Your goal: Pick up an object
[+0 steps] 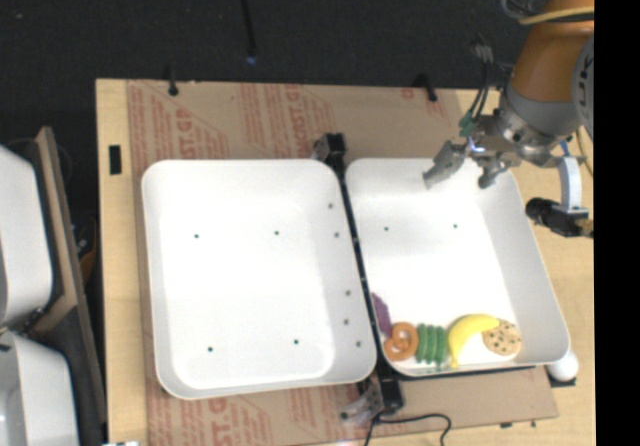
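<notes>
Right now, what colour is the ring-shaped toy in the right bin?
Orange. The ring-shaped toy shows best in the camera view, beside green pieces.

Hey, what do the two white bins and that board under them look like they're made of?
The left bin and right bin look like moulded plastic, smooth with a slight sheen: rounded corners and soft glare, though coated metal is possible. The board beneath looks like matte cardboard: tan, flat, with red printed lettering.
</notes>
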### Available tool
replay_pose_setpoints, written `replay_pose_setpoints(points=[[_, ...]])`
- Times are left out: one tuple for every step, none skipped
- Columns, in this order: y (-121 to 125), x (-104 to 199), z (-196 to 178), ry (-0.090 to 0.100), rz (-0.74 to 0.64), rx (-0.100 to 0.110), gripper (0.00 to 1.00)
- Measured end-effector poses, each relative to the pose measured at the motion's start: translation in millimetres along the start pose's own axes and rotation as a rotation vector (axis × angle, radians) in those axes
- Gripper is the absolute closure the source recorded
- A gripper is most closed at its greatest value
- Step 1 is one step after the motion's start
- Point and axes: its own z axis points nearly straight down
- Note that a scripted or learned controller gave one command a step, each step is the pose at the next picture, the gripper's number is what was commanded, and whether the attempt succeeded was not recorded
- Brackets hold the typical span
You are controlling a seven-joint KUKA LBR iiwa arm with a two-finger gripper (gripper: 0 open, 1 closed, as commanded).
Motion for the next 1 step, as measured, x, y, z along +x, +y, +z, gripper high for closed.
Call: replay_pose_setpoints(points=[[-7.1, 2.1, 126.3, 0.002, 0.000, 0.011, 0.00]])
